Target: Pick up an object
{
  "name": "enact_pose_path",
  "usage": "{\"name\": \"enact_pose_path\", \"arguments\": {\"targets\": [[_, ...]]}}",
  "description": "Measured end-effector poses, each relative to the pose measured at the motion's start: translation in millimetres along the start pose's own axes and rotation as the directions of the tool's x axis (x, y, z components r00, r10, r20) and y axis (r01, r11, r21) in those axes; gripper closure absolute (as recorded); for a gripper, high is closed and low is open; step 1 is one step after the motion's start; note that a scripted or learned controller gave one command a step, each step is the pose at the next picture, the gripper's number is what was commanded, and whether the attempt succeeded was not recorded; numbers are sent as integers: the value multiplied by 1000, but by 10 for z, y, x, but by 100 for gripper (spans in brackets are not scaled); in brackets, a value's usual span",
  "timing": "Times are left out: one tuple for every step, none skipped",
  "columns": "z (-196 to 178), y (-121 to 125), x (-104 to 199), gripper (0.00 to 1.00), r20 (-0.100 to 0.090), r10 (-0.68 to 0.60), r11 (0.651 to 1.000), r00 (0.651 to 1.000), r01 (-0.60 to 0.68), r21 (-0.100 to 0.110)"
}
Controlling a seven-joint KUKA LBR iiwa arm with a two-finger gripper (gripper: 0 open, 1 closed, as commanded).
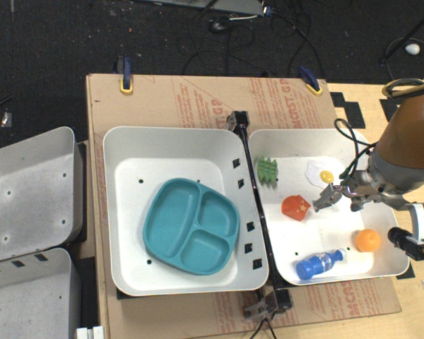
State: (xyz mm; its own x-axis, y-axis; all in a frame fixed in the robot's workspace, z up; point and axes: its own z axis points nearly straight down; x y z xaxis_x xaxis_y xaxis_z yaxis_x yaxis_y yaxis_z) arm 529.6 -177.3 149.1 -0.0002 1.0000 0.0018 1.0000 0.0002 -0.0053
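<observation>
So the whole setup is sitting on a brown cardboard sheet (191, 97) with red printing on it, held at the back edge by two clamps, and dark speckled floor is showing all around with cables trailing across the top. Two white bins are lying side by side: the left bin (120, 154) is holding a teal divided plate (191, 226), and the right bin (297, 143) is carrying the small stuff. Some spare white trays (28, 189) are sitting off to the left.

The arm (406, 143) is getting cropped by the right edge, so you're only seeing its orange band and grey wrist. The gripper (332, 195) is hanging over the right bin, and its fingers are looking slightly parted with nothing between them.

Just left of the fingertips, near but not touching, a red blocky object (295, 207) is lying on the bin floor. Around it: a green ridged toy (268, 171) near the divider, a yellow ball (326, 177) on a white patch, an orange ball (367, 240) and a blue bottle (318, 263) lying on its side by the front wall.
</observation>
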Motion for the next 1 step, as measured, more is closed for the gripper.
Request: {"name": "enact_pose_path", "arguments": {"targets": [[504, 6, -5, 0, 2, 2, 1000, 1000, -2, -5]]}}
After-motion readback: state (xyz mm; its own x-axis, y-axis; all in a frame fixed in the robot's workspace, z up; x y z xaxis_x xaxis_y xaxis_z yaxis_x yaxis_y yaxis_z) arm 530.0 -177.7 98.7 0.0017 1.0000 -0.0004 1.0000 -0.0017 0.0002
